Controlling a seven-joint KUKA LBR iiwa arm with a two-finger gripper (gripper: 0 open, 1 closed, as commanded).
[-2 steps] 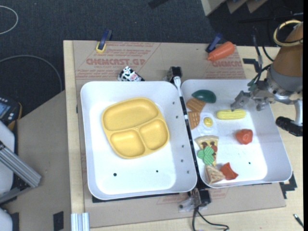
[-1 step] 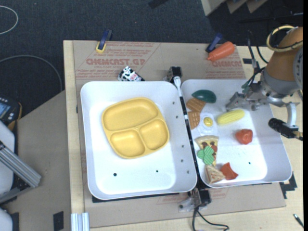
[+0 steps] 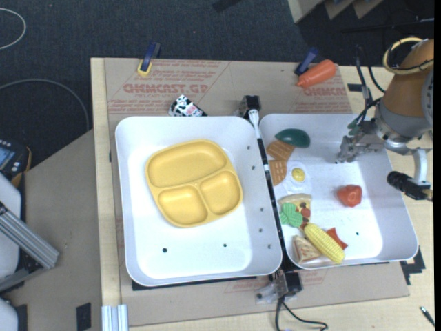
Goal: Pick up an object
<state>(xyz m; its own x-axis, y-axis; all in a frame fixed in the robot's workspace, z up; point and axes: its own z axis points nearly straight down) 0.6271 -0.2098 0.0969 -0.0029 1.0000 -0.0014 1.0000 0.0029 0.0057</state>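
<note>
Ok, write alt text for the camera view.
A grey and orange robot arm reaches from the right, its end effector over the right bin of toy food: a red tomato, corn, a fried egg. The left bin holds a yellow divided plate.

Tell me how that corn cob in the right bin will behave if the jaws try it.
The corn cob looks rounded and elongated, so it may roll or twist out of a pinch. Its glossy surface suggests hard, slippery plastic, probably light. It lies against the sandwich wedge, so nudging it could shift that too.
</note>
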